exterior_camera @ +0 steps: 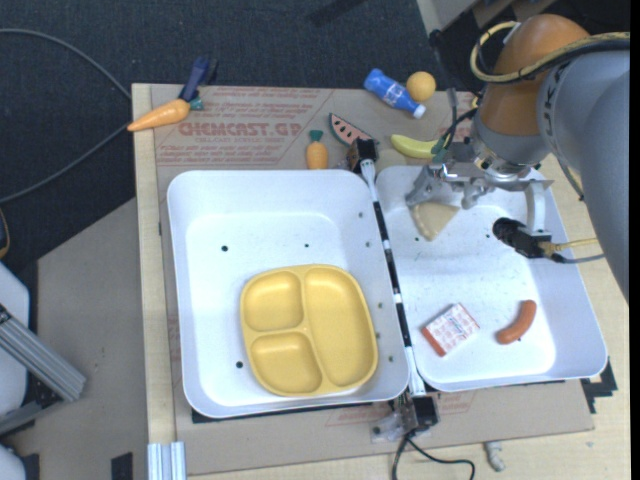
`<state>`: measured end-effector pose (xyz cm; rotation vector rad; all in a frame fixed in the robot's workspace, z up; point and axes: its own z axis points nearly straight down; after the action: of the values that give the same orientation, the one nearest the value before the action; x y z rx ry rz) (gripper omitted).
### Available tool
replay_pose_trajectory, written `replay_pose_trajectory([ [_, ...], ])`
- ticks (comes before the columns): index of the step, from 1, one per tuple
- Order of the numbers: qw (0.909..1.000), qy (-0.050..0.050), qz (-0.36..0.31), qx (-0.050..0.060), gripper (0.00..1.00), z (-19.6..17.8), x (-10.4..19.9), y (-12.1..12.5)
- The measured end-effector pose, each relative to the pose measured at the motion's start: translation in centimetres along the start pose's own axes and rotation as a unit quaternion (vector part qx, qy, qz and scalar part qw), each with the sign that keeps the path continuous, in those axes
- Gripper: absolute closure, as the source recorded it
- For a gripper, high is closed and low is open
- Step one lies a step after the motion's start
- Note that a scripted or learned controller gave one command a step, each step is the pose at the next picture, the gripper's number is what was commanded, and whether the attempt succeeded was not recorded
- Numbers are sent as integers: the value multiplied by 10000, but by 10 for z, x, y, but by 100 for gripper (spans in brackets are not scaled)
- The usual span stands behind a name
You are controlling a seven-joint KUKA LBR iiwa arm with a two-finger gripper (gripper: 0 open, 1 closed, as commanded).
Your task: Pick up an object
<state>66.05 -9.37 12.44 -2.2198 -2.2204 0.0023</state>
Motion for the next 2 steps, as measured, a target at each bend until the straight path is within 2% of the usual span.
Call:
replay_pose_trajectory([
  [1,10000,-22,-3,-44,0,34,-5,9],
  [2,10000,-2,2,-4,0,39,-4,1],
])
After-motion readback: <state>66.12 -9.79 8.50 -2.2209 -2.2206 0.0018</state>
